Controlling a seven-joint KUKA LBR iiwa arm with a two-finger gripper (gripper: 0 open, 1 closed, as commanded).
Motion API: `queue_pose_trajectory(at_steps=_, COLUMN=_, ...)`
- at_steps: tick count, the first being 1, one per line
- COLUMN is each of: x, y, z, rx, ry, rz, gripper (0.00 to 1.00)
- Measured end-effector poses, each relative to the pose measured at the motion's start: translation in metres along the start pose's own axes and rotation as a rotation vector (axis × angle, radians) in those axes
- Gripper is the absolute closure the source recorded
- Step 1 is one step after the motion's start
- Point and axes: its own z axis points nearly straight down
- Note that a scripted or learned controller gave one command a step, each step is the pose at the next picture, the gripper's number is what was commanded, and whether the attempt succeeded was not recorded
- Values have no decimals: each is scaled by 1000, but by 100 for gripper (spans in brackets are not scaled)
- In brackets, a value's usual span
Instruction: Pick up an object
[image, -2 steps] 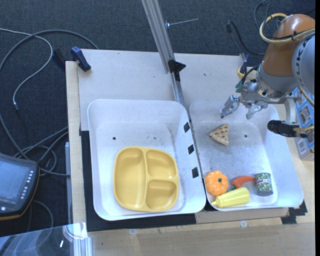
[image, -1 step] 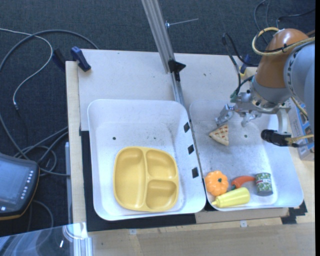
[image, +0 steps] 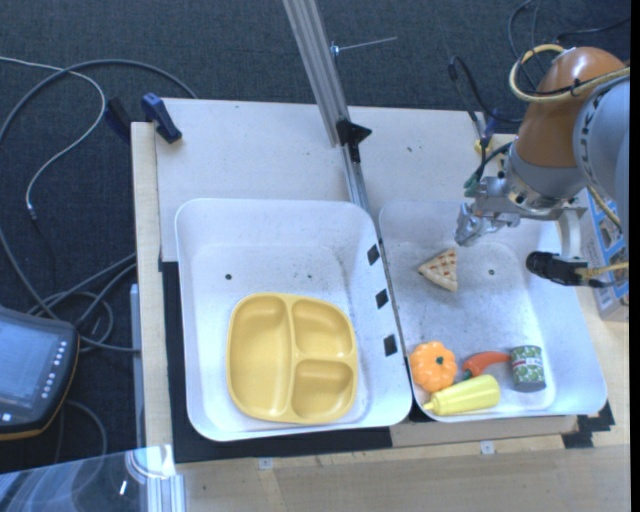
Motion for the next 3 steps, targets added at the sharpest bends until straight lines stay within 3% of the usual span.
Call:
queue_pose_trajectory(at_steps=2, x=-10, y=14, z=-118, rx=-8, ry=-3, rz=-1, gripper=100)
queue_pose_trajectory(at_steps=3, x=-10, y=15, z=-127, rx=-4, ry=-2, rz=-1, gripper=100)
